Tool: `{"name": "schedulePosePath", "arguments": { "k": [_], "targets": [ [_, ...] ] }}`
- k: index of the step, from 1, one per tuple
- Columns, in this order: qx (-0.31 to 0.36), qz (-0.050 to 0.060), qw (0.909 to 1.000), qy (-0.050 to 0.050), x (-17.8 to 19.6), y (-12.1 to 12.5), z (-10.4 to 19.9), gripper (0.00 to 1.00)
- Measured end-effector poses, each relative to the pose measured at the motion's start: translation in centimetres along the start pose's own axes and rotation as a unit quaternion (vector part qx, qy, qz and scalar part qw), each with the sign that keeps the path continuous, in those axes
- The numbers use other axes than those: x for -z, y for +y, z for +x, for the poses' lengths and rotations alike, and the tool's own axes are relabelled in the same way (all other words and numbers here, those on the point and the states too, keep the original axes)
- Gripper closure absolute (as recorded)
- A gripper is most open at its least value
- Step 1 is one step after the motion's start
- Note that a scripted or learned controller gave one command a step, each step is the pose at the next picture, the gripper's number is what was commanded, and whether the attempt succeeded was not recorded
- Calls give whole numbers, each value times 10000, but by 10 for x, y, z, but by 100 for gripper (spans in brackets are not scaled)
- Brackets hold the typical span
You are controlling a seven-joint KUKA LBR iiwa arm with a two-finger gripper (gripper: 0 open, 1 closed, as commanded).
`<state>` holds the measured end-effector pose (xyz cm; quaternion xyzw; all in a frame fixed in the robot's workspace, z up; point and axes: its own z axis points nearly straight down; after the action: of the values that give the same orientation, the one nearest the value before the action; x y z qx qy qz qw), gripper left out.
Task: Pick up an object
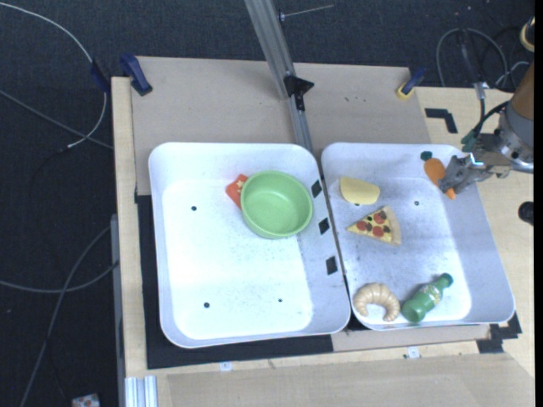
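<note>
carrot [434, 169], small and orange with a green tip, lies at the upper right corner of the right bin [496, 253], against its rim, and looks the likeliest target since the gripper [458, 174] sits right at it. from the camera view, the carrot lies just to the left of the gripper's dark fingers, touching or nearly so; whether it sits between them cannot be told, nor whether the fingers are spread or closed. to do this step well, the arm should centre the fingers across the carrot's narrow width, keep clear of the bin rim, and close fully before lifting straight up. elsewhere in the same bin lie a pizza slice [376, 225], a croissant [378, 301] and a green bottle [425, 299], well apart from the gripper.
</note>
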<state>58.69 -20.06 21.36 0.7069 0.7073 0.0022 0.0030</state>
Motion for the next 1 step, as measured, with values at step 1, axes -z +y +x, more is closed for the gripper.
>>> {"name": "schedulePosePath", "arguments": {
  "k": [1],
  "targets": [
    [4,7,10000,2,46,6,3,100]
  ]
}}
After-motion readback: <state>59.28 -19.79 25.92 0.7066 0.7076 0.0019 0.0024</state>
